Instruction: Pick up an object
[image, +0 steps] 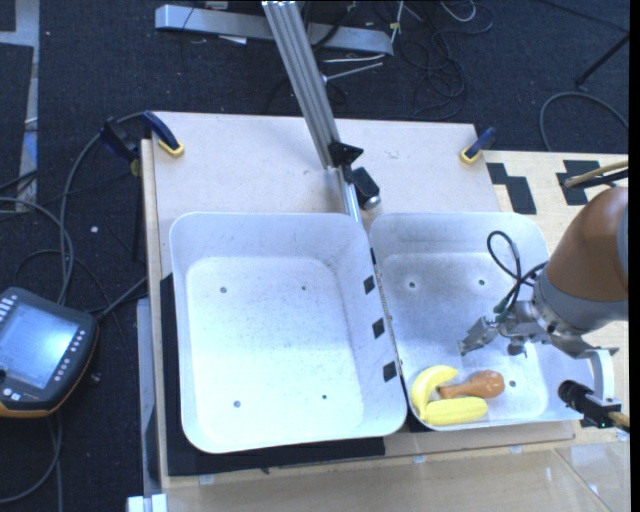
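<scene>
Two white bins sit side by side. The right bin (430, 250) holds three things at its 6 o'clock edge: a curved banana (432, 380), a yellow corn (457, 411) and a brown drumstick (478, 384). The gripper (478, 338) hangs above them at their 12 o'clock, holding nothing; I cannot tell how its pincer stands

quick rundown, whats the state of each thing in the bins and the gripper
banana: lying in the right bin, near front corner
brown object: lying against the banana
gripper: above the right bin, holding nothing visible
left bin: flat on the bench
</scene>
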